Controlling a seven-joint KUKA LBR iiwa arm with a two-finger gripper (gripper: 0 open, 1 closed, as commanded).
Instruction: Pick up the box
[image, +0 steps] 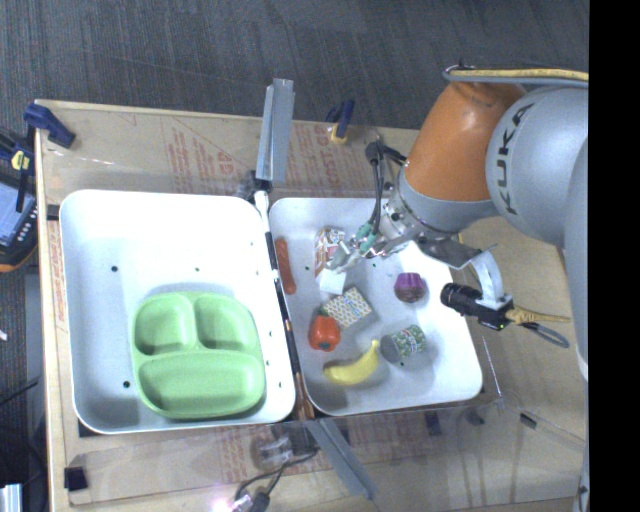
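Seemingly poised with gripper (345, 256) just above the box (347, 307) in the right bin (460, 385) for a descent, finger state too blurred to tell.

The arm (520, 150) runs off the right edge; the pincer (345, 258) is too small to read

Small flat cardboard box (347, 307) with a checkered multicolour print, lying tilted on the bin floor, just below the gripper (345, 256).
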